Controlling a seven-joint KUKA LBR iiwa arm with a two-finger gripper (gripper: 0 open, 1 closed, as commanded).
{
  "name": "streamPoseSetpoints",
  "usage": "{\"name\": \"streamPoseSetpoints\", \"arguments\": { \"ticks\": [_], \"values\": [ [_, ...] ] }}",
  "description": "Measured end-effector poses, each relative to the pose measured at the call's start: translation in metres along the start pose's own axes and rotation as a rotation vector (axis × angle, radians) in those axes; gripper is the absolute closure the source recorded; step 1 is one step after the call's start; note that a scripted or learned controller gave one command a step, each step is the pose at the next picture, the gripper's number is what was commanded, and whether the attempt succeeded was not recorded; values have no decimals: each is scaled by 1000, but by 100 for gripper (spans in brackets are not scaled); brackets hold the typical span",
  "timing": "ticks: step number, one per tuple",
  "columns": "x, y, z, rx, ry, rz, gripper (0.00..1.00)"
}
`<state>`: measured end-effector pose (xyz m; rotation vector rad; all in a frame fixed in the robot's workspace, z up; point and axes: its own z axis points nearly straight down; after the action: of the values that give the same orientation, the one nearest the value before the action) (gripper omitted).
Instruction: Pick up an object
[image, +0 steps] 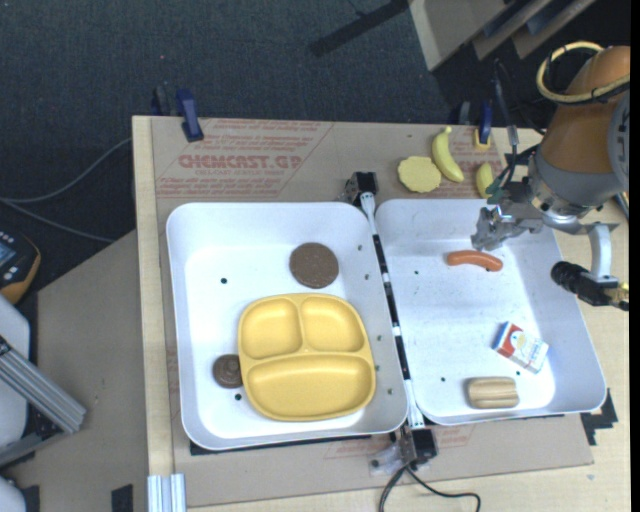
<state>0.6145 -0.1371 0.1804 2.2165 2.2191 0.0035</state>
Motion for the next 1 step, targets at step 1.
{"name": "streamPoseSetpoints", "arguments": {
  "ticks": [1],
  "values": [
    [-33, -30, 47, 12, 3, 5, 100]
  ]
}}
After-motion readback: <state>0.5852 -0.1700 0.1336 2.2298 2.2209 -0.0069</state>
